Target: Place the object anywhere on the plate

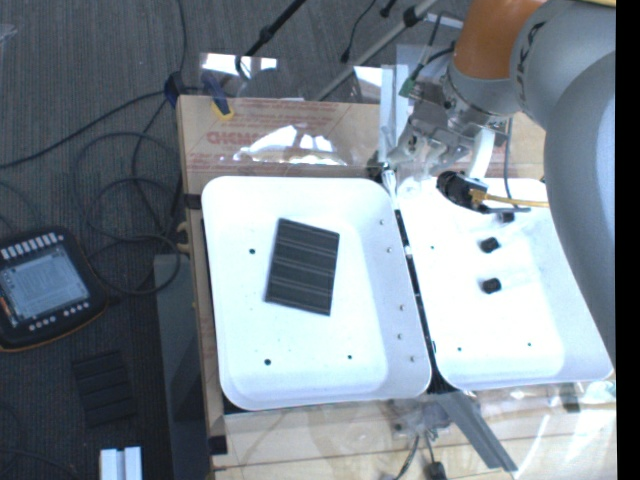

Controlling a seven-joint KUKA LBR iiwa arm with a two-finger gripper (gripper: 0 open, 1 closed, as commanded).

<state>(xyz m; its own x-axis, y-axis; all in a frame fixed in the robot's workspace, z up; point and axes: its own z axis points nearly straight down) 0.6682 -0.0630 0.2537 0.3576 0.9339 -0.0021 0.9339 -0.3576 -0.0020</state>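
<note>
Mostly we see the gripper blurred over the far edge where the two bins meet; we cannot tell its state. A dark ribbed plate lies in the left bin. Small dark objects in the right bin are hard to identify.

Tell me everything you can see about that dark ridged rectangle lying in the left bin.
The dark ridged plate is a flat, charcoal-grey rectangle with parallel grooves running across it, matte like rubber or plastic. It lies flat on the floor of the left white bin, near the middle, turned slightly clockwise from the bin's edges. Nothing rests on it, and it touches only the bin floor.
</note>
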